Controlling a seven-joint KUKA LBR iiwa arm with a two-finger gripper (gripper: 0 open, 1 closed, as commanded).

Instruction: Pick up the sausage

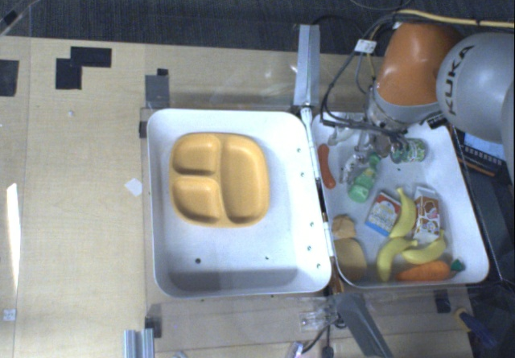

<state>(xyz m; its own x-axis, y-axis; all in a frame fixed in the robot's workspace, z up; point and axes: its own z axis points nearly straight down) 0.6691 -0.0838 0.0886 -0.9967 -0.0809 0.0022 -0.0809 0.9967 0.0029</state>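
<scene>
The tool, grip state impossible to tell, is hovering beside the slim reddish-orange sausage, risking snagging the green plastic bottle instead.

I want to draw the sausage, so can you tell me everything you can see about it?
The thin reddish-orange sausage is a short, smooth stick with rounded ends, looking like shiny toy plastic. It lies flat on the floor of the right-hand shallow white bin, stretched along that bin's left wall, with its lower end leaning slightly to the right. It seems whole and unbroken. Nothing rests on it, and the green bottle nearby lies apart from it. The arm's pincer hangs to its right, not touching it.
</scene>
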